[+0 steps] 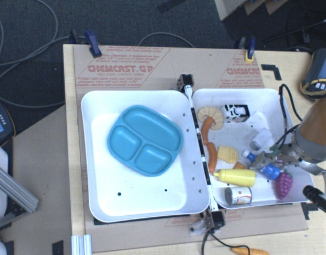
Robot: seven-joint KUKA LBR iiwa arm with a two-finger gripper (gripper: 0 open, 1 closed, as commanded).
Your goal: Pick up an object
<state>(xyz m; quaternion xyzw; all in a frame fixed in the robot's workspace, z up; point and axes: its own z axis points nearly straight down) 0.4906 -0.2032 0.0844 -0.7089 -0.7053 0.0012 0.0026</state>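
Purple grape bunch: right bin, near-right corner, beside blue toy and yellow bottle. Gripper: low over clutter; whether open or closed, cannot tell. Advice: centre over one item, descend straight, avoid bin wall.

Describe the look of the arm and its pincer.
The arm enters from the right as a thick rounded link, orange-brown above a grey wrist section. Thin black cables loop beside it. The pincer is a small cluster of dark and metallic parts, too blurred for detail.
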